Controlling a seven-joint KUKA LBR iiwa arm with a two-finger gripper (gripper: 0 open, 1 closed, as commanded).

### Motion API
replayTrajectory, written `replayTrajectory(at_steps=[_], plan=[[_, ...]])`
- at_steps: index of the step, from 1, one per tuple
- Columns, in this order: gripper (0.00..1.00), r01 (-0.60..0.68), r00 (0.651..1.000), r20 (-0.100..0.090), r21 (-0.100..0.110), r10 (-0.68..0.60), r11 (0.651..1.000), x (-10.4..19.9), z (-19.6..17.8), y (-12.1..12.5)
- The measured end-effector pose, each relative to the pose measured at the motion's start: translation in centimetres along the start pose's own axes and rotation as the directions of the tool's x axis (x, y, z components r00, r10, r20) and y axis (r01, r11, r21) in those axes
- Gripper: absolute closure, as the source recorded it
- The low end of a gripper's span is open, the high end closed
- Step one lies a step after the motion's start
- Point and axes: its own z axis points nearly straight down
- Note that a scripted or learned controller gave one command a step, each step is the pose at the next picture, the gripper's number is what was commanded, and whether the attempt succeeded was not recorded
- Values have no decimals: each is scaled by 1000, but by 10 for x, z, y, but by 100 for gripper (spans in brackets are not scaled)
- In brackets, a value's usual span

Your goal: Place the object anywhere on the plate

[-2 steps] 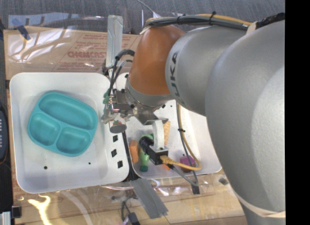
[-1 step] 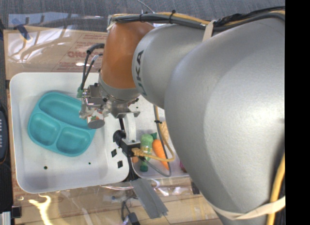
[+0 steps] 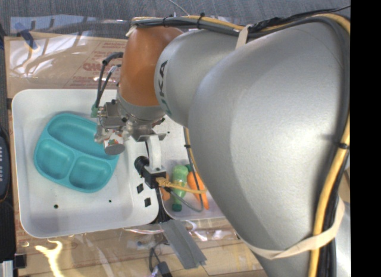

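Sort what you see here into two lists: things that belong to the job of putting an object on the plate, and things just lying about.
Belongs to the job:
- turquoise divided plate in the left bin
- gripper over the plate's right edge

Just lying about:
- green item and orange item in the right bin
- brown cardboard behind the bins

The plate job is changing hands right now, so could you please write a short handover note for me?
Gripper: over the right edge of the blue plate in the left bin; I cannot tell whether it holds anything.
Objects: a green item and an orange item lie in the right bin, partly hidden by the arm.
Done: nothing visibly rests on the plate.
Left: confirm a grasp, then place the object on the plate.
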Motion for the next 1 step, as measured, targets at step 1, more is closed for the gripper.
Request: replayTrajectory(at_steps=[1], plan=[[100, -2, 1000, -3, -5, 2, 1000, 1, -74, -28]])
